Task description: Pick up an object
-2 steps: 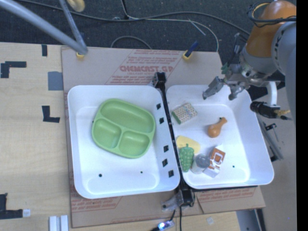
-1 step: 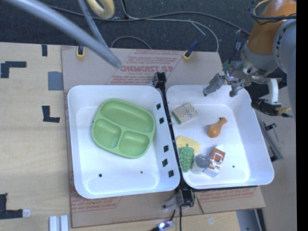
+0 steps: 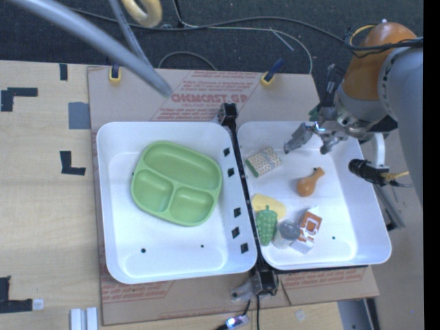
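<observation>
The right bin (image 3: pixel 357 249) holds a small clutter: a checked sponge-like block (image 3: pixel 264 161) near its far left corner, a brown drumstick toy (image 3: pixel 310 181) toward the middle, a yellow piece (image 3: pixel 268 204) against the left wall, with green grapes (image 3: pixel 266 225) just in front of it, and beside those a grey lump (image 3: pixel 288 230) touching an orange-and-white carton (image 3: pixel 309 229) near the front edge. The claw (image 3: pixel 313 137) hangs over the bin's far edge, its fingers spread and pinching nothing, apart from the block and drumstick below it. The left bin (image 3: pixel 113 253) carries a green divided plate (image 3: pixel 177 182). Both bins sit on cardboard (image 3: pixel 199 98) atop the worktop (image 3: pixel 41 205).
</observation>
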`<state>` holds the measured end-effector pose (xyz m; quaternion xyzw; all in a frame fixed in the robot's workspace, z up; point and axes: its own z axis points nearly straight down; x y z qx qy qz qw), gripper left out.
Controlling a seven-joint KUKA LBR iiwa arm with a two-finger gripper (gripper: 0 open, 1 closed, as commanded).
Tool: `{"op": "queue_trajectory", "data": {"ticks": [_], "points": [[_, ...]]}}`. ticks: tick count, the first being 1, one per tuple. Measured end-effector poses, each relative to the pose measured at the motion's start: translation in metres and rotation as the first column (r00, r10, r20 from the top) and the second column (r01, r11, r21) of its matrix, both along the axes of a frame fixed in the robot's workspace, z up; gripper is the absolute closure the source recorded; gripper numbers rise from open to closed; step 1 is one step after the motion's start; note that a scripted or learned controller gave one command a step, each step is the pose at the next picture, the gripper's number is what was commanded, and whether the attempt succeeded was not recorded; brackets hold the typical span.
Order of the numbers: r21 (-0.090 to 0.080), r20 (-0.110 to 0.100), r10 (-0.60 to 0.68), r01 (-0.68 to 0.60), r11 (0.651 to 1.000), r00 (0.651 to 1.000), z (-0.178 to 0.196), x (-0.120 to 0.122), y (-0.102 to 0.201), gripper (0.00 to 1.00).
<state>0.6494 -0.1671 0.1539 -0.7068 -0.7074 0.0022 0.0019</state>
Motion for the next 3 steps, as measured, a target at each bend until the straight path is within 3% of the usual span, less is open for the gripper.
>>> {"op": "queue_trajectory", "data": {"ticks": [1, 2, 3], "points": [[0.0, 0.0, 0.0, 0.0, 1.0, 1.0, -0.047, 0.003, -0.005, 0.0], [-0.001, 0.007, 0.0, 0.0, 1.0, 1.0, -0.066, 0.005, -0.006, 0.0], [0.002, 0.015, 0.002, -0.002, 1.0, 1.0, -0.052, 0.008, -0.003, 1.0]]}}
